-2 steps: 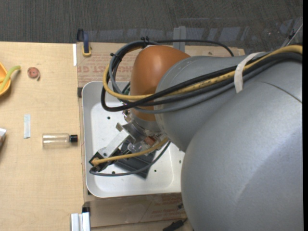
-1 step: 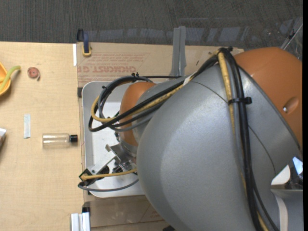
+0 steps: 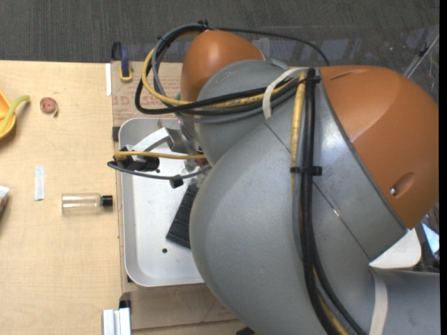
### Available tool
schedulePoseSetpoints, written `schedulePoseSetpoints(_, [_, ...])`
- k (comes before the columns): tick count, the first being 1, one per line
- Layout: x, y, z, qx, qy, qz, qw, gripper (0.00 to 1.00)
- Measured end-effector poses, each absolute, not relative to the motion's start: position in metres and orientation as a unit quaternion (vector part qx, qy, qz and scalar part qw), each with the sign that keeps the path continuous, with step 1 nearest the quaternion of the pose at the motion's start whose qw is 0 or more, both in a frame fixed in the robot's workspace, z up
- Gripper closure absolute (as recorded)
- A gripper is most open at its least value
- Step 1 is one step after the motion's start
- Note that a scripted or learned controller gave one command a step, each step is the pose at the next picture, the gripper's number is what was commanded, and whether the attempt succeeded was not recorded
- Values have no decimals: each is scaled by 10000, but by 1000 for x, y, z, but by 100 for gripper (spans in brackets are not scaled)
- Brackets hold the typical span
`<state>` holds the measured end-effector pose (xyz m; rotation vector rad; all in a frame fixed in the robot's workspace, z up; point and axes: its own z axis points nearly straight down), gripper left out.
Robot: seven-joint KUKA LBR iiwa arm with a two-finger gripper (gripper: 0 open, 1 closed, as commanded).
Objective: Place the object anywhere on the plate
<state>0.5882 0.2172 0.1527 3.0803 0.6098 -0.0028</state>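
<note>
The grey and orange arm (image 3: 293, 187) covers most of the view and leans over a white bin (image 3: 143, 257). Its gripper (image 3: 180, 139) hangs over the far part of that bin, largely hidden by the wrist. A black flat oblong thing (image 3: 183, 218) lies slanted on the bin floor, below the gripper, and the arm covers its right side. Nothing shows between the fingers.
On the wooden bench left of the bin lie a clear bottle with a black cap (image 3: 84, 202), a small white strip (image 3: 39, 183), a reddish round piece (image 3: 47, 105) and a yellow thing (image 3: 7, 114) at the left edge. A small dark speck (image 3: 165, 250) sits on the bin floor.
</note>
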Motion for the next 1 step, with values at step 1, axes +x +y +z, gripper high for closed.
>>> schedulePoseSetpoints(1, [588,217,153,9809,1944,-10,9,0])
